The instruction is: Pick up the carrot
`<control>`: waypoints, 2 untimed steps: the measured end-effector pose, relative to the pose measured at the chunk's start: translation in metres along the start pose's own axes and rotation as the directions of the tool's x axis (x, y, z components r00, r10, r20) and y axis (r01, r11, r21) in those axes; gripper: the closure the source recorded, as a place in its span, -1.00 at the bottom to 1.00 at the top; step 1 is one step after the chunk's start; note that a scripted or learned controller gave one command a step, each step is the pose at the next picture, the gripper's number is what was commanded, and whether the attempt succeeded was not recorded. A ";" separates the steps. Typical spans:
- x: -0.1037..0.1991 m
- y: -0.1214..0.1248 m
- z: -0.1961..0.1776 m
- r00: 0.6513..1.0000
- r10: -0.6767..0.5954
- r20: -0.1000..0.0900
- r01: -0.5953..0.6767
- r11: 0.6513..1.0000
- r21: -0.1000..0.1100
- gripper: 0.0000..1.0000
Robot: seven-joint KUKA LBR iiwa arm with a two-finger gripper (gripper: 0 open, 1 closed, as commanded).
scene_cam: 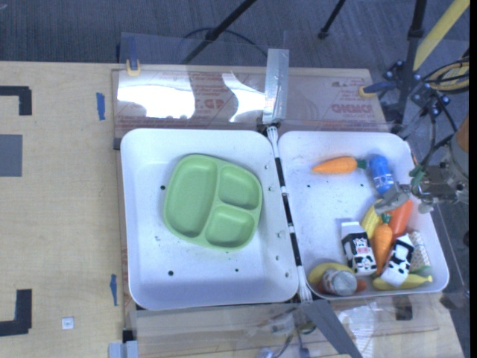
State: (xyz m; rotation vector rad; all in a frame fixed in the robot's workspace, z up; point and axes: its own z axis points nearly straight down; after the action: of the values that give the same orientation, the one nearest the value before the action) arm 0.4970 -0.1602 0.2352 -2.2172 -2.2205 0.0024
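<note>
An orange carrot (335,165) with a green stub lies flat near the back of the right bin (320,207), on bare floor. Two more carrot-like orange pieces (383,243) stand in the clutter at that bin's right side, the upper one (402,215) redder. My gripper (400,197) reaches in over the right rim, just above these two pieces and well to the right of the lone carrot. Nothing shows in its grasp.
A blue bottle (380,171) lies right of the lone carrot. Two cow-print cartons (359,252), bananas (399,280) and a can (340,281) crowd the right bin's front right corner. A green divided plate (212,200) sits in the left bin (141,222).
</note>
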 end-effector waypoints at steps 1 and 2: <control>-0.039 -0.014 0.120 0.999 -0.039 0.002 0.039 0.999 -0.004 -1.00; -0.039 -0.014 0.121 0.999 -0.039 0.002 0.039 0.999 -0.004 -1.00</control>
State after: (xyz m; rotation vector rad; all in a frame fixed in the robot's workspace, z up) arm 0.4829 -0.1986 0.1147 -2.1764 -2.2660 0.0001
